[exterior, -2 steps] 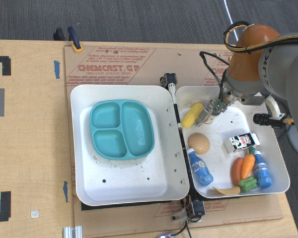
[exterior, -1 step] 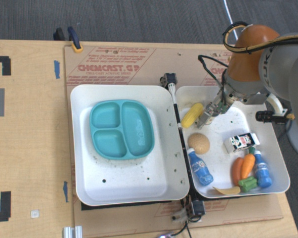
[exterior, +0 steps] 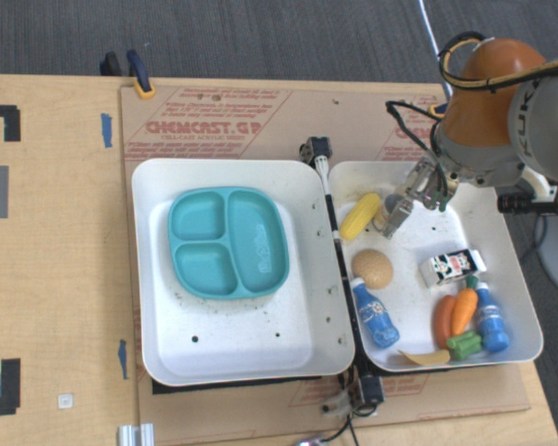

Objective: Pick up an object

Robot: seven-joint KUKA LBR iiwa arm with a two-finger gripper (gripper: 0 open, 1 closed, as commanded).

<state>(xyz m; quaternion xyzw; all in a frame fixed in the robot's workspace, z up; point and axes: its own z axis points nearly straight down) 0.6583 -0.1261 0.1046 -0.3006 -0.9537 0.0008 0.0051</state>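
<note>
Camera view shows the tool (exterior: 397, 211) low in the right bin (exterior: 519, 277), just beside the yellow corn (exterior: 360, 215); I cannot tell its state. Judging by this, the approach is underway, and next comes closing on the corn. Red print on the table's cardboard (exterior: 205, 126) reads roughly "CHEMCAST".

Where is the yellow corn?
The corn lies in the right bin, near its top left corner, just left of the end effector and above the round bun.
</note>
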